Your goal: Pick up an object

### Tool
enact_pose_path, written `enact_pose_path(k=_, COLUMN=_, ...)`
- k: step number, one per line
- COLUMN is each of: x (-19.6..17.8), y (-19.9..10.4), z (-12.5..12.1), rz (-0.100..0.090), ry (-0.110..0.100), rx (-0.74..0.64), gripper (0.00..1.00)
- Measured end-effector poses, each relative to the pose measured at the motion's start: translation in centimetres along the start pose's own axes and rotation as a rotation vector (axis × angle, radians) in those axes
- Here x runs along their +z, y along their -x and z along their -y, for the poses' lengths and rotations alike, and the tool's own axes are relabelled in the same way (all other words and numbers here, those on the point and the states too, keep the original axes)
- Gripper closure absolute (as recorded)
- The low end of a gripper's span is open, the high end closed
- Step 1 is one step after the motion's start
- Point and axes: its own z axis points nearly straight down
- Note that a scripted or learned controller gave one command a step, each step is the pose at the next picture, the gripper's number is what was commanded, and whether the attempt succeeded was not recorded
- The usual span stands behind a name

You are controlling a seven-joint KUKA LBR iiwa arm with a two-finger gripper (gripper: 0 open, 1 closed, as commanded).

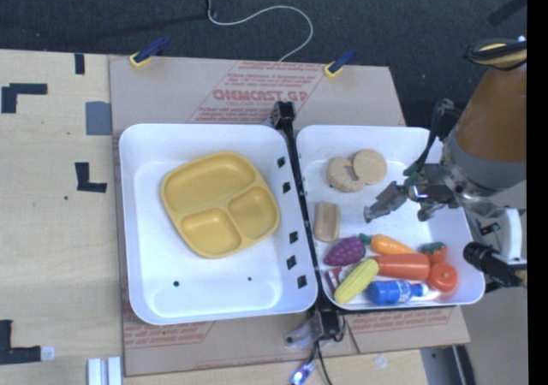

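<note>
Bench (51,204) (cardboard-topped) under two bins (137,204)

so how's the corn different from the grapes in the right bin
The corn is yellow, long and slim, lying at a slant; the grapes are purple, short and bumpy. The corn lies nearer the bin's front edge, the grapes just behind it. Both are toy foods in the right bin, near the divider.

Both bins (137,204) are white. The left one bears a yellow divided plate (221,203). The right one holds tan rounds (356,169), a beige block (326,222), purple grapes (346,250), an orange carrot (392,245), yellow corn (356,280), a red tomato (443,277) and a blue bottle (390,293).
</note>
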Motion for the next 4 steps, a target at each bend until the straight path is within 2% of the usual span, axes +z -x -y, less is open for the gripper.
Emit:
enact_pose_path(k=1, x=-8.8, y=-6.8, z=-0.1, rz=-0.001, ry=0.009, rx=-0.008, gripper=0.0)
enact_pose_path(k=2, x=-24.0, y=-12.6, z=0.2, rz=-0.003, ry=0.02, rx=-0.008, gripper=0.0)
enact_pose_path(k=3, x=-24.1, y=-12.3, z=0.2, rz=0.002, ry=0.001, rx=-0.002, gripper=1.0)
enact_pose_path(k=4, x=-22.9, y=-11.3, z=0.2, rz=0.001, ry=-0.001, rx=0.001, gripper=1.0)
